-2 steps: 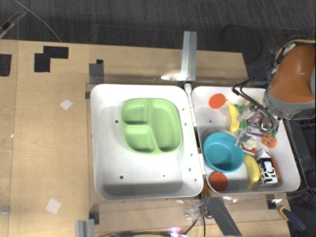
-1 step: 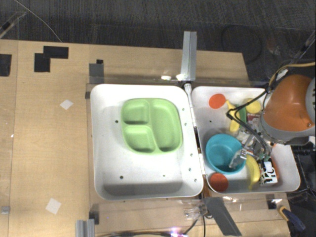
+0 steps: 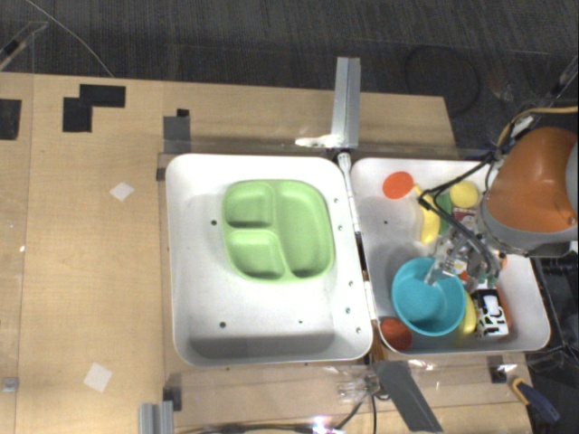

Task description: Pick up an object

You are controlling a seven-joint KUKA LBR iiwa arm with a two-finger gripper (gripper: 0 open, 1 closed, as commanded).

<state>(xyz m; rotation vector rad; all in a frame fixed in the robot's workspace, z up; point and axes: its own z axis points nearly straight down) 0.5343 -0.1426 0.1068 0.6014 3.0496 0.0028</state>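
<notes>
The right bin (image 3: 529, 325) holds a teal bowl (image 3: 427, 298), an orange round piece (image 3: 397, 186), a yellow banana-like piece (image 3: 427, 225), a yellow ball (image 3: 464, 194), a red piece (image 3: 394, 332) at the front edge and a black-and-white box (image 3: 491, 315). My gripper (image 3: 450, 262) hangs low over the bowl's far right rim, in among these things. I see nothing clearly held between its fingers. The arm's orange band (image 3: 540, 179) hides part of the bin's right side.
A green divided plate (image 3: 276, 228) lies in the left bin (image 3: 194, 315). A metal post (image 3: 346, 102) rises behind the gap between the two bins. A wooden bench top (image 3: 81, 269) spreads out to the left.
</notes>
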